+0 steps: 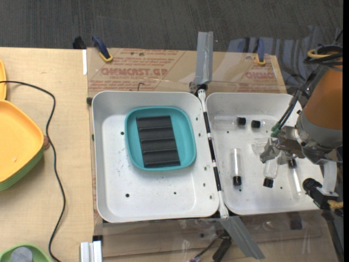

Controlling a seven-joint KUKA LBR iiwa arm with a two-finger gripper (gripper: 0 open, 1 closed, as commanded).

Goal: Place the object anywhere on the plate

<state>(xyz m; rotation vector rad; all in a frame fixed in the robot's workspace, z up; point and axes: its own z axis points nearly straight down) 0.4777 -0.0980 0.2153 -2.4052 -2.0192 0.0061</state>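
- I saw two white bins side by side; the left bin (109, 190) held a teal plate (160, 137), square with rounded corners, sitting toward the bin's 12 o'clock half.
- On the plate lay a dark ribbed block (157, 141), four ridges across, covering most of the plate's floor.
- The right bin (248, 201) held several small clear tubes with black caps, scattered.
- One tube (236, 168) lay lengthwise near the bin's middle, cap toward 6 o'clock.
- A second tube (269, 174) lay just at 3 o'clock of the first, cap also at 6 o'clock, directly beneath the gripper.
- Two loose black caps (248, 123) sat close together toward the bin's 12 o'clock side.
- A third clear tube (295, 180) lay near the bin's 3 o'clock wall; its outline was faint and I could not read it well.
- The arm (325, 111) reached in from 3 o'clock, its orange band above the wrist.
- The gripper (274, 152) hung over the right bin, at 3 o'clock of the middle tube and well apart from the plate.
- I could not tell how the gripper was set, nor whether anything was caught in it; glare and clear plastic muddled that spot.
- The tubes all lay in the right bin, none on the plate.
- Outside the bins, at 9 o'clock, a yellow dish (16, 141) rested on the bench (65, 212), with a black cable (53, 162) running past it.
- Brown cardboard (142, 70) lay at 12 o'clock of the bins.
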